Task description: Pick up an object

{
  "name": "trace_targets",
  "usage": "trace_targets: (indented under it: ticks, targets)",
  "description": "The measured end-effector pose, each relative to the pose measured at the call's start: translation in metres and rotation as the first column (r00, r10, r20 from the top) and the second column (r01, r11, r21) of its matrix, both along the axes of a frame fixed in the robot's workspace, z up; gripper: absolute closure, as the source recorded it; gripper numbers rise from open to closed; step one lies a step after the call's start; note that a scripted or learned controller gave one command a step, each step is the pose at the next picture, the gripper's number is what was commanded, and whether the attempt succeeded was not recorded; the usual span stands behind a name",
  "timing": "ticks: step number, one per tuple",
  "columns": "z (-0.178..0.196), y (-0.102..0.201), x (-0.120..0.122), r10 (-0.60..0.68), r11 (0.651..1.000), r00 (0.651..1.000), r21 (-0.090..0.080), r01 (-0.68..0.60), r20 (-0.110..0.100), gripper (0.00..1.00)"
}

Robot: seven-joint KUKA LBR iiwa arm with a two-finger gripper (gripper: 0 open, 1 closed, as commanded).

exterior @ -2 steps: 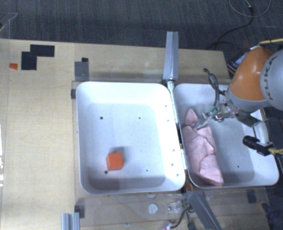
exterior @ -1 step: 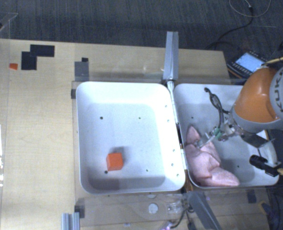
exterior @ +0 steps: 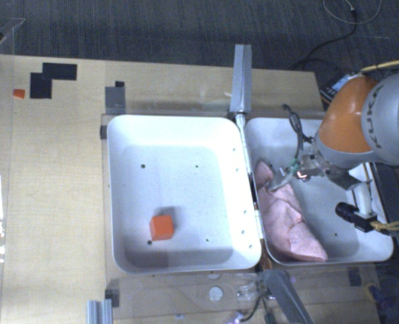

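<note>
Camera view: arm (exterior: pixel 361 123) reaching in over right bin (exterior: pixel 334 238), gripper (exterior: pixel 288 174) sitting at upper end of pink cloth (exterior: pixel 287 218). Gripper state: cannot tell. Cloth lying along bin's left wall. Orange block (exterior: pixel 162 227) sitting in left bin (exterior: pixel 179 137), well apart from cloth. Step, by judgement: closing in on cloth, grasp unconfirmed. Next calling for firm pinch on fold, then straight lift.
</note>
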State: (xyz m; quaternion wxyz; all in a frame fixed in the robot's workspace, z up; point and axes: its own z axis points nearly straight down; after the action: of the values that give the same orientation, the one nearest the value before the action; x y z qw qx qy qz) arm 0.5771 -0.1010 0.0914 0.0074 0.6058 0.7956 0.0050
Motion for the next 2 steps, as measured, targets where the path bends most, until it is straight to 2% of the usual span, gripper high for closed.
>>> trace_targets:
  ticks: [1,2]
  targets:
    - [0.0,-0.018,-0.071,0.084,0.996,0.997,-0.004,-0.084,0.002,0.0]
    - [0.0,0.005,-0.04,-0.009,1.0,1.0,0.0,0.009,0.001,0.0]
